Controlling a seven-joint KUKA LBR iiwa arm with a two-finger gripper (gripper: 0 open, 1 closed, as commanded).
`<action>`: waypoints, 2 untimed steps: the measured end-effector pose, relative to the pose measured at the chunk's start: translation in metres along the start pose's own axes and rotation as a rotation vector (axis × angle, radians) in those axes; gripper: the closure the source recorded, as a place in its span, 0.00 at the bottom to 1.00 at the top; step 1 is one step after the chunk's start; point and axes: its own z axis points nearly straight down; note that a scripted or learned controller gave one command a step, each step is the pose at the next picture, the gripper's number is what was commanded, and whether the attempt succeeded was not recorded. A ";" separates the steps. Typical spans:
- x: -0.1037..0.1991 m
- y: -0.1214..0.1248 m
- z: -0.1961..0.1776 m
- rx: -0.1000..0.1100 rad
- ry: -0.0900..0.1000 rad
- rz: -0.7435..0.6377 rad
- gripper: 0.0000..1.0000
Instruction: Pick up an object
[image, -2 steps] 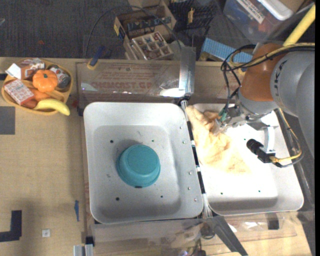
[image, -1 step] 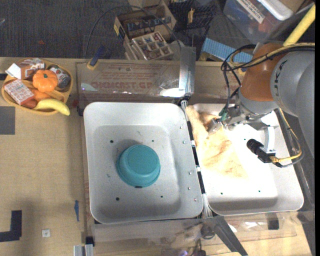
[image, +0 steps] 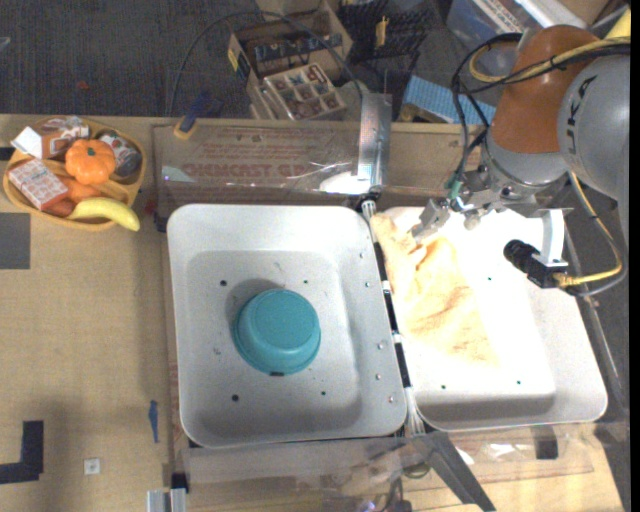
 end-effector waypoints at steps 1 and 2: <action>0.000 0.000 0.000 0.000 0.000 0.000 0.00; -0.024 -0.003 0.097 -0.007 -0.003 -0.092 0.00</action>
